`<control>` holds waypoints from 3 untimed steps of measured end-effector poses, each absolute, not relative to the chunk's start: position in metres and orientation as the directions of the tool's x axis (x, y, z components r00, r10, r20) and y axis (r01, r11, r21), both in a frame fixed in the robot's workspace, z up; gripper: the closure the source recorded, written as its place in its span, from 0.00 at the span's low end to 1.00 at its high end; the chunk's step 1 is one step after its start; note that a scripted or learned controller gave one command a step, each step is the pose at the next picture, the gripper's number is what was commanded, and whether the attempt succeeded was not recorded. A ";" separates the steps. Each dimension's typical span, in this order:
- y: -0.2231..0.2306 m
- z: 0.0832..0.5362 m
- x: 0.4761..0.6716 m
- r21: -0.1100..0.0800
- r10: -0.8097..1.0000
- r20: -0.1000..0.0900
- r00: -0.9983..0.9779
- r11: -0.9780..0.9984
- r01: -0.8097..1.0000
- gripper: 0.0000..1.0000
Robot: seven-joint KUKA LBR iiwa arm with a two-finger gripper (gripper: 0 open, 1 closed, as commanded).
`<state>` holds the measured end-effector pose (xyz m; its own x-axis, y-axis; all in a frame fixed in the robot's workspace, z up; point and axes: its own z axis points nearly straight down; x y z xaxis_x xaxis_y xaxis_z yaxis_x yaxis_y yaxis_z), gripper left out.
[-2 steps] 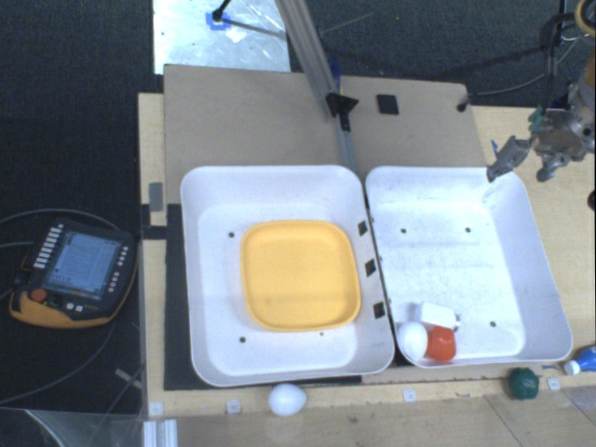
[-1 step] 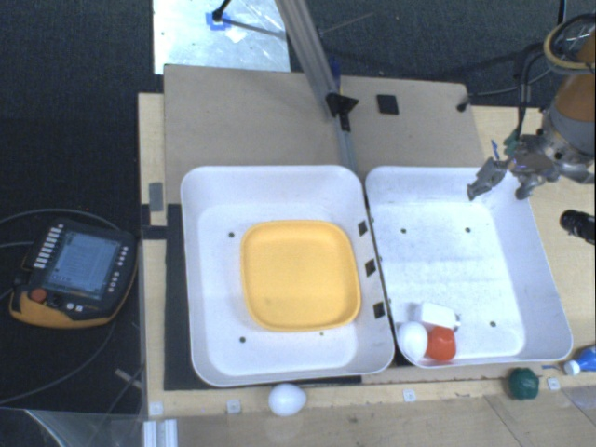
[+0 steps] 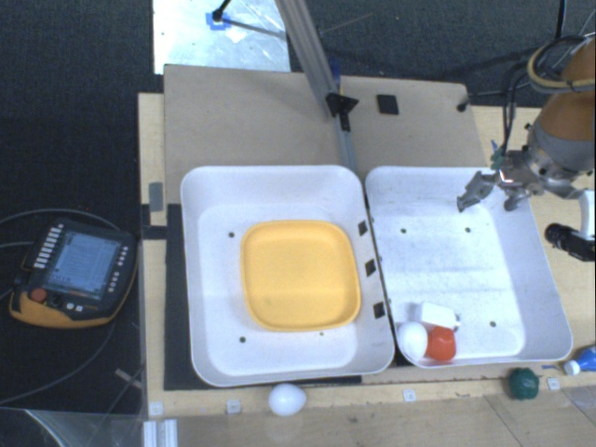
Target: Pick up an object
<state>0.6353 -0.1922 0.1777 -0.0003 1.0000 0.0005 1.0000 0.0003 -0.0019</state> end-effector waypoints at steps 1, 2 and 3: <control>-0.196 0.126 0.644 -0.002 1.000 0.000 -0.001 0.001 1.000 0.00; -0.197 0.139 0.645 0.003 1.000 -0.001 -0.002 0.002 1.000 1.00; -0.198 0.183 0.648 0.004 1.000 -0.001 -0.001 0.001 1.000 1.00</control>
